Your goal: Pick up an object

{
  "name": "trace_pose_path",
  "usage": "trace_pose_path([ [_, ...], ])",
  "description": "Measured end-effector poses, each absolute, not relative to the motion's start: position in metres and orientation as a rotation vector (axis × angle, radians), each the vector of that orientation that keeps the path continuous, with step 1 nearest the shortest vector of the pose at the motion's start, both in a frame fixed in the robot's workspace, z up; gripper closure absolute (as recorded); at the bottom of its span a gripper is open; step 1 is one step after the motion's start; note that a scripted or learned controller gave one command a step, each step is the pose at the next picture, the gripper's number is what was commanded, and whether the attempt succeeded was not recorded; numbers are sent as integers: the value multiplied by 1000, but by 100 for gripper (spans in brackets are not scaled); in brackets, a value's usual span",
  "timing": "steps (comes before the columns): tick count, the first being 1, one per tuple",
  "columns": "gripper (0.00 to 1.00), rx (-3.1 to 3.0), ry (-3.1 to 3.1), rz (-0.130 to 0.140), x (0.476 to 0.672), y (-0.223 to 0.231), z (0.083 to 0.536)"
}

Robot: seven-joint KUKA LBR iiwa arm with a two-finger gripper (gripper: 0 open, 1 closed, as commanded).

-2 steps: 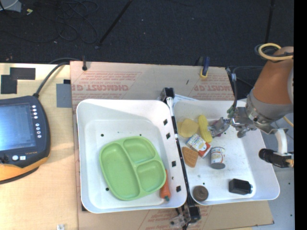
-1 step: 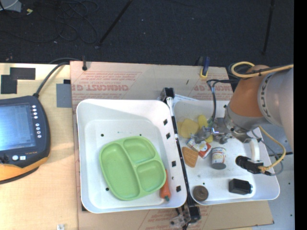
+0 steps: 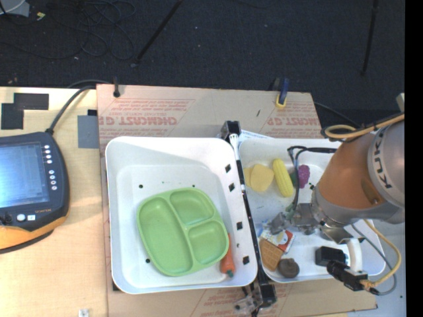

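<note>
Nothing looks picked up yet. The arm (image 3: pixel 360 177) reaches in from the right of the frame and hangs low over the right bin (image 3: pixel 317 276), its wrist over the middle of that bin. The gripper (image 3: pixel 291 218) points down and toward the left, among the things lying there. How far the fingers stand apart cannot be told, since the wrist hides much of them and the clutter behind confuses the rest. No thing can be seen between them, so I judge the grasp itself, and the lift, are left to do.

The nearest candidates lie just beside the gripper: a small packet (image 3: pixel 279 238) with red and white print, just below and left of it, and a tan biscuit-like piece (image 3: pixel 269 253) below that. A dark round thing (image 3: pixel 288 267) sits lower, near the bin's bottom edge. Above, apart from the gripper, are a yellow block (image 3: pixel 261 177), a corn cob (image 3: pixel 283 177) and a purple thing (image 3: pixel 303 174).

The left bin (image 3: pixel 125 177) holds a green tray (image 3: pixel 182 230) and a carrot (image 3: pixel 227 264) at its lower right corner, well apart from the gripper.
</note>
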State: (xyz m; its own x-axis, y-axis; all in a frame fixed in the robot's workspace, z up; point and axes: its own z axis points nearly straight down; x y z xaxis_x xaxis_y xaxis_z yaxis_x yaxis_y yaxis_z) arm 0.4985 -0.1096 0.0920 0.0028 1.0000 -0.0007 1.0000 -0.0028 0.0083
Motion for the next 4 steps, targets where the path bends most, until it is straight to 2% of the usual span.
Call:
trace_pose_path([
  [1,0,2213,2222,7,597,-116,91],
  [2,0,2220,2211,9,535,-90,92],
  [3,0,2220,2220,5,564,-139,90],
  [4,0,2216,2224,2,613,-153,90],
])
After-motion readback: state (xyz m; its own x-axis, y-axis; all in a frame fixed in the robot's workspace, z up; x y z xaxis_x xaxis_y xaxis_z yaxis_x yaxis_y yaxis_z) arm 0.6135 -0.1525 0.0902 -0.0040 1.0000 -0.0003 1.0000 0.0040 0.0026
